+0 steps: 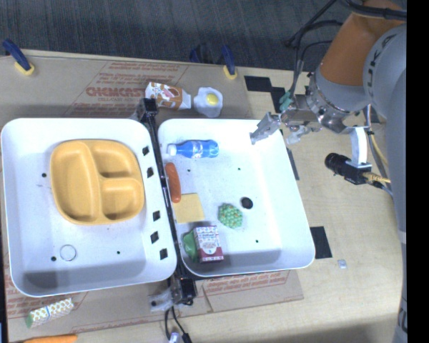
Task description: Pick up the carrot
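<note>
The carrot (pixel 174 181) lies along the right bin's left wall, probably light, stiff and smooth (best pinched across its middle), while the gripper (pixel 262 132) hovers at the far rim, its opening impossible to tell.

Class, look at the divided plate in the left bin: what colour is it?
The divided plate is yellow, seen clearly in the camera view.

red print on cardboard sheet (pixel 121 84) under bins, too blurred to read
</note>
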Robot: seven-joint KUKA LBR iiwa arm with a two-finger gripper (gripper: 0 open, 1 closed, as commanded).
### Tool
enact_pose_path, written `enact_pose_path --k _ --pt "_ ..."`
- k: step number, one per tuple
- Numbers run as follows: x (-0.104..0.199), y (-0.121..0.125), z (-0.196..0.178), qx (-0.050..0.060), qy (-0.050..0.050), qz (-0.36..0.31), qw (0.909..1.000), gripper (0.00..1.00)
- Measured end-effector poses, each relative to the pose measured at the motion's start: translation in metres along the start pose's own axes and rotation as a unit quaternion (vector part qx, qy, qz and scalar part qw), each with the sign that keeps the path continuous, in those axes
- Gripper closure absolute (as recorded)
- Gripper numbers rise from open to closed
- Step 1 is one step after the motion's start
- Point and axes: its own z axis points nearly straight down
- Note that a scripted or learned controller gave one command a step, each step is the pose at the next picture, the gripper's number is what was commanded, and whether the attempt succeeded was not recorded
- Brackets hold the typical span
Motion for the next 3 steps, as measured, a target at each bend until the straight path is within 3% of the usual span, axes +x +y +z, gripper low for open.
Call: enact_pose_path --k 1,2,3 --pt "0.031 -0.089 0.138 0.002 0.001 -0.001 1.0 0.0" --pt "0.134 -0.111 0.061 0.0 0.001 -0.048 0.9989 0.0" --pt "0.103 -0.042 0.006 -0.001 0.0 -0.084 0.9964 0.0"
